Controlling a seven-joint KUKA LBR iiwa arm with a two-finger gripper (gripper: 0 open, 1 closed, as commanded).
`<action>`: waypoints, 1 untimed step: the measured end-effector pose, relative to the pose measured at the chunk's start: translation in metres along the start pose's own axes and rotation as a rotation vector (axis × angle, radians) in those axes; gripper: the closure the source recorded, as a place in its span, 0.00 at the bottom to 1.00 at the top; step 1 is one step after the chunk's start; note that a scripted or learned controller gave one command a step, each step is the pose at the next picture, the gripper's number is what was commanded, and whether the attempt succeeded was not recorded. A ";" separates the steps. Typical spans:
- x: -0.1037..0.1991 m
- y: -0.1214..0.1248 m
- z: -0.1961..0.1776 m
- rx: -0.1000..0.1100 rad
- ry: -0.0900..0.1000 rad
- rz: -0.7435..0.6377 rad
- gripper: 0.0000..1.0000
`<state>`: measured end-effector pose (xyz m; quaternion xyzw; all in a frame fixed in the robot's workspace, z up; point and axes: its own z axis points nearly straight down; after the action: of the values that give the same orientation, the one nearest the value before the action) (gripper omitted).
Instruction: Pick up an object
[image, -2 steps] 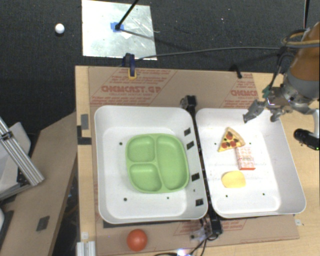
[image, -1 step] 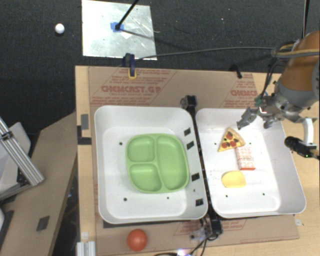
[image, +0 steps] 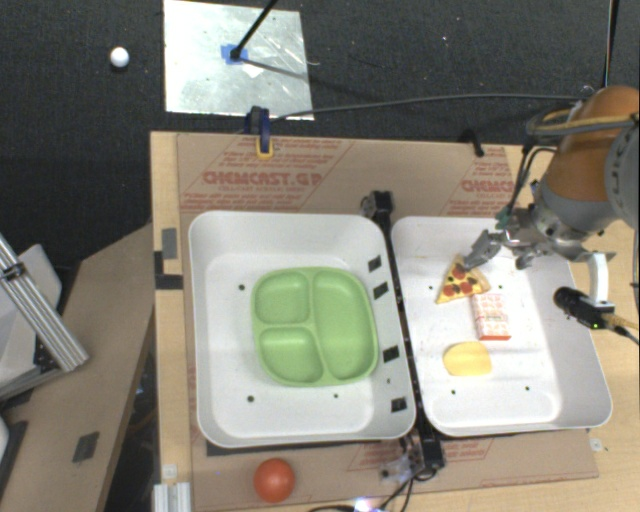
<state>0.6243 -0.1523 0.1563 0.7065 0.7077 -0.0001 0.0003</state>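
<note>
In the right bin (image: 570, 395) lie a pizza slice toy (image: 461, 284), a red and white packet (image: 490, 317) and a yellow oval piece (image: 467, 359). My gripper (image: 497, 249) hangs over the bin's far part, just up and right of the pizza slice. Nothing shows between its fingers. The arm, grey with an orange band (image: 585, 165), comes in from the right.
The left bin (image: 225, 235) holds a green divided tray (image: 313, 324). An orange ball (image: 273, 479) lies on the cardboard in front of the bins. A blue clamp (image: 259, 127) sits at the board's far edge. A metal rail (image: 35, 310) stands at the left.
</note>
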 end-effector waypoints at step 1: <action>0.000 -0.009 0.048 0.002 0.001 0.000 0.00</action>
<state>0.6148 -0.1526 0.1086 0.7066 0.7076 -0.0006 -0.0007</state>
